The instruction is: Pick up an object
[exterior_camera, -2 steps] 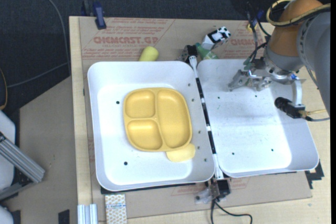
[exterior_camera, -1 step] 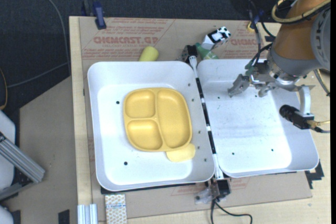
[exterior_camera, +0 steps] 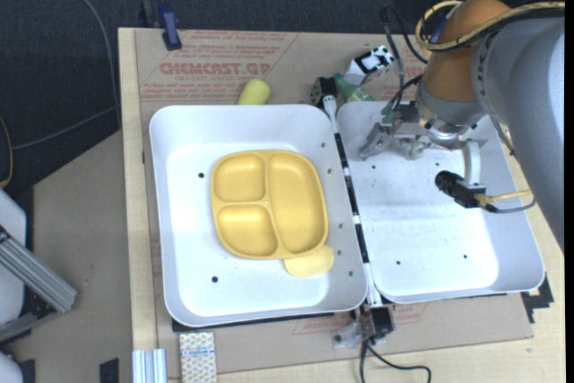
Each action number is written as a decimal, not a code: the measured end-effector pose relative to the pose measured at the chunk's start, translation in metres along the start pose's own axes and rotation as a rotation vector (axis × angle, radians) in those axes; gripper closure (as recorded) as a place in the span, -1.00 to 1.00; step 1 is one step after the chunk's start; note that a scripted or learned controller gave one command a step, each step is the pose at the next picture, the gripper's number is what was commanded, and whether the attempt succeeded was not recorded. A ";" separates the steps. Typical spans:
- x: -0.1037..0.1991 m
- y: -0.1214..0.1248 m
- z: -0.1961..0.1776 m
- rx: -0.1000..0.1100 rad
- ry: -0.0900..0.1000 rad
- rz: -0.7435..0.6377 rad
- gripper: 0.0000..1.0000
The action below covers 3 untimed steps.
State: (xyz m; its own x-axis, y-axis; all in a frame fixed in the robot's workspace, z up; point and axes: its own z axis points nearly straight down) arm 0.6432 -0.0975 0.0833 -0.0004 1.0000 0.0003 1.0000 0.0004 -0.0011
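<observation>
A yellow divided plate [exterior_camera: 267,203] lies in the middle of the left bin [exterior_camera: 179,148]. A pale yellow flat piece [exterior_camera: 310,262] pokes out from under the plate's near right corner. My gripper [exterior_camera: 392,146] hangs low over the far left part of the right bin [exterior_camera: 430,265], close to the wall between the bins. Its metal fingers [exterior_camera: 369,145] stand spread, open, with nothing between them. The grey arm with its orange band [exterior_camera: 466,40] comes in from the right, above the bin's far edge.
On the cardboard behind the bins lie a small yellow object [exterior_camera: 255,91], a blue clip [exterior_camera: 168,27] and a black-and-white item [exterior_camera: 373,60] beside a green one [exterior_camera: 348,83]. A black part with a yellow cable [exterior_camera: 459,188] hangs over the right bin.
</observation>
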 end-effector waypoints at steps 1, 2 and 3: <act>-0.065 0.023 -0.002 -0.002 -0.002 0.001 -1.00; -0.115 -0.020 -0.027 0.003 0.015 -0.006 -1.00; -0.126 0.024 -0.071 -0.004 -0.002 -0.001 -1.00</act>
State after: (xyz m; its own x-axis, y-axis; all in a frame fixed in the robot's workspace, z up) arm 0.6674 -0.2235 0.1546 -0.0014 1.0000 -0.0014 1.0000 0.0015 0.0027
